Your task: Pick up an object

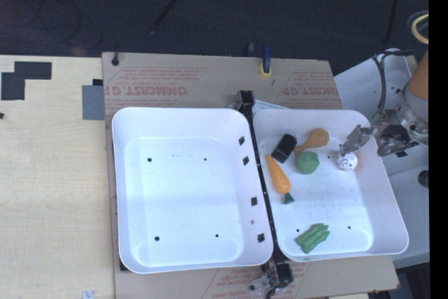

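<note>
My gripper (pixel 372 142) hangs over the right bin's (pixel 381 234) far right rim, open, with nothing between its fingers. A small white ball with dark spots (pixel 346 162) lies just below the left fingertip (pixel 354 138); whether they touch I cannot tell. Further left in the same bin are a green ball (pixel 306 162), a tan pear-shaped piece (pixel 314 139), a black block (pixel 283 148), an orange carrot (pixel 278 176) and, near the front, a green pea pod (pixel 311 237).
The left bin (pixel 126 220) stands beside the right one, joined by a black clip strip (pixel 253 171). Both rest on a cardboard sheet (pixel 189 84). Cables and the arm's base (pixel 413 94) crowd the right side.
</note>
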`<state>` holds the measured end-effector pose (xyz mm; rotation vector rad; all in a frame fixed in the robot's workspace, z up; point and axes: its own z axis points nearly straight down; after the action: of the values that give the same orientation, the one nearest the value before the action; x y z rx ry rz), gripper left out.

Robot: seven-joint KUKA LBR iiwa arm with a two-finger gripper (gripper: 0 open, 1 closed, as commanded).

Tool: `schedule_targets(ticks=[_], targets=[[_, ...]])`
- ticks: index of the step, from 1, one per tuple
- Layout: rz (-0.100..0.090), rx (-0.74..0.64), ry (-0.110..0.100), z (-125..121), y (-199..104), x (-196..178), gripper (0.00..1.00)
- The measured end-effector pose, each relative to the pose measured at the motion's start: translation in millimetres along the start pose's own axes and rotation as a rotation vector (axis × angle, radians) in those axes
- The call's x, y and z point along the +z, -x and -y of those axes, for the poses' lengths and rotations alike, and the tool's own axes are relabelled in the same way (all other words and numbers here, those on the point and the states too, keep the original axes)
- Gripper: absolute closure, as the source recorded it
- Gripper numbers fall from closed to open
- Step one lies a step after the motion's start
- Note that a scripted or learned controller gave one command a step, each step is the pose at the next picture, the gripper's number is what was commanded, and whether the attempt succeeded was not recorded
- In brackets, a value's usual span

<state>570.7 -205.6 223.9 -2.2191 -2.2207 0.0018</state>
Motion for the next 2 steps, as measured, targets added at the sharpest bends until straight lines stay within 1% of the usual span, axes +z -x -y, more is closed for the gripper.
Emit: schedule_targets(ticks=[1, 2], targets=[[0.0, -0.001, 0.0, 0.0, 0.5, -9.8, 1.0], [0.005, -0.006, 0.019, -58.0, -39.6, -161.4, 1.0]])
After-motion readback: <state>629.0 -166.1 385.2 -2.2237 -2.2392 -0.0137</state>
